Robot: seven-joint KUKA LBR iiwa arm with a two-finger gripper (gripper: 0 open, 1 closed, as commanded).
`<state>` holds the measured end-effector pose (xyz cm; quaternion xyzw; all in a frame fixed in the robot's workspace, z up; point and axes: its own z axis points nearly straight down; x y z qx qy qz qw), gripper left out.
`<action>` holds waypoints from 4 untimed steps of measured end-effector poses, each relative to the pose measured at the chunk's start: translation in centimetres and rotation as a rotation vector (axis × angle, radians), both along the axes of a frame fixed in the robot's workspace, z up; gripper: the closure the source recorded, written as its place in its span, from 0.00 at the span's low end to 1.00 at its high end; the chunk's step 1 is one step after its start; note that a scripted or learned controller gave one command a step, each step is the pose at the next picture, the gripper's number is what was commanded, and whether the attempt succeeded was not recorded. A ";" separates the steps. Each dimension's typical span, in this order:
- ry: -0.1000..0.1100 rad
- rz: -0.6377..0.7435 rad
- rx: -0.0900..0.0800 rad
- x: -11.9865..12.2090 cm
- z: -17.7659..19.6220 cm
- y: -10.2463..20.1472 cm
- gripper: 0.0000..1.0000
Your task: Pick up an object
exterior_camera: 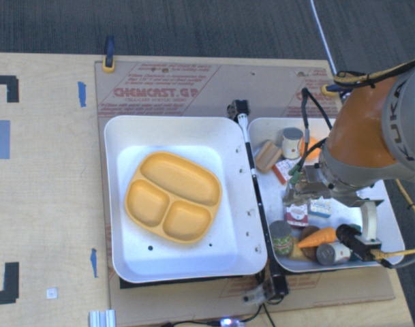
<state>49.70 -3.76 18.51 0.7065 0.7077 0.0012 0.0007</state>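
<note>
My gripper (300, 187) hangs low over the middle of the right bin (395, 231), reaching in from the right. Just below it in the view lies a small red and white packet (297, 214). Whether they touch I cannot tell. Around it are a tan block (267, 156), a small jar with a pale lid (291, 142), a green-labelled can (281, 238), an orange carrot (318, 237) and a grey can (329, 253). A blue and white packet (321, 208) is partly hidden under the wrist.
The left bin (118, 203) holds a yellow divided plate (173, 195) with three compartments. A black ridge (252, 172) separates the two bins. The arm's orange band (360, 131) covers the right bin's far right part.
</note>
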 end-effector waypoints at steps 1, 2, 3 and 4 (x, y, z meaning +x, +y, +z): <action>0.000 -0.001 0.000 0.0 0.0 0.0 0.00; 0.004 -0.003 -0.001 -1.8 -8.0 -5.5 0.00; -0.001 -0.002 -0.001 -1.6 -7.0 -5.5 1.00; 0.000 0.000 0.000 -1.6 0.0 1.5 1.00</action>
